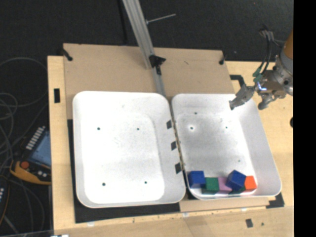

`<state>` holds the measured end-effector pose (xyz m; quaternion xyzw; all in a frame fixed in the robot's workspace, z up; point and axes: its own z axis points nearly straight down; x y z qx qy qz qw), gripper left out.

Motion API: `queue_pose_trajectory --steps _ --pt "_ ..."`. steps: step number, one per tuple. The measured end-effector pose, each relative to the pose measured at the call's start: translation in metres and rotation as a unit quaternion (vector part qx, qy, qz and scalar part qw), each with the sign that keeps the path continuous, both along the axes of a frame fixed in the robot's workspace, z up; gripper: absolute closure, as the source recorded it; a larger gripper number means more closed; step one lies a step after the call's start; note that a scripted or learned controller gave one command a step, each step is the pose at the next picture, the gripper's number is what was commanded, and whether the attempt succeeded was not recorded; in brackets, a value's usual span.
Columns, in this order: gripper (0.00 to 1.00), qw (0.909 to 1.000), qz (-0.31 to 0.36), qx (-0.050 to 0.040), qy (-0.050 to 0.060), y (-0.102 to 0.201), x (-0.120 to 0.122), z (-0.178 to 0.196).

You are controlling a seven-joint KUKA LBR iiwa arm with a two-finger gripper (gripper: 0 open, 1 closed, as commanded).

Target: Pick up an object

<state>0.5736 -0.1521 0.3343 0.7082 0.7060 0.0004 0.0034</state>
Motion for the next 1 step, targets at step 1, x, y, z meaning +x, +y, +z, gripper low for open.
queue_pose_trajectory --steps 1 --pt "0.00 1.0000 0.003 0.0022 0.004 0.0383 -0.0166 -0.0354"
